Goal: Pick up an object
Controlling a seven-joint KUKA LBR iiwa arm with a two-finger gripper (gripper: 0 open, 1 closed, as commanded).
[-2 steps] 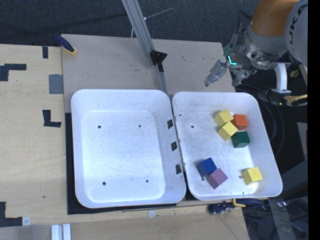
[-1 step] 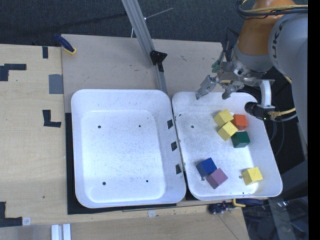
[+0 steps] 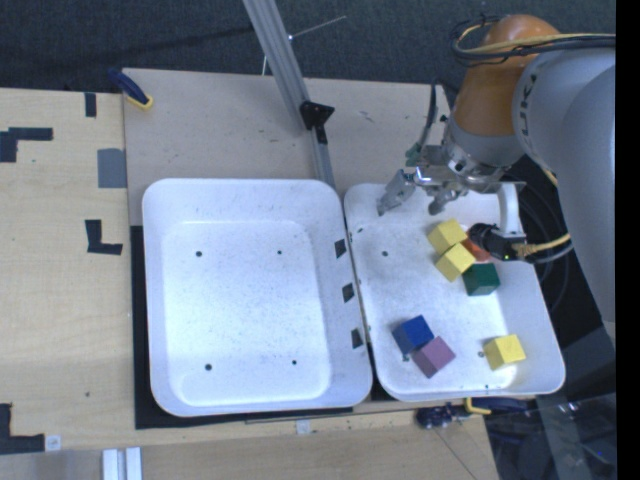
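Gripper [image 3: 413,197] released, fingers spread, holding nothing, over the right bin [image 3: 390,298] near its far rim; yellow blocks [image 3: 452,249] lie just beside it.

The arm [image 3: 570,98] is smooth grey with an orange band [image 3: 495,78] above its wrist. Yellow and black cables [image 3: 520,40] loop over that band. The gripper [image 3: 418,196] is bare metal.

Robot lab (bench [image 3: 230,128], white bins [image 3: 240,193])
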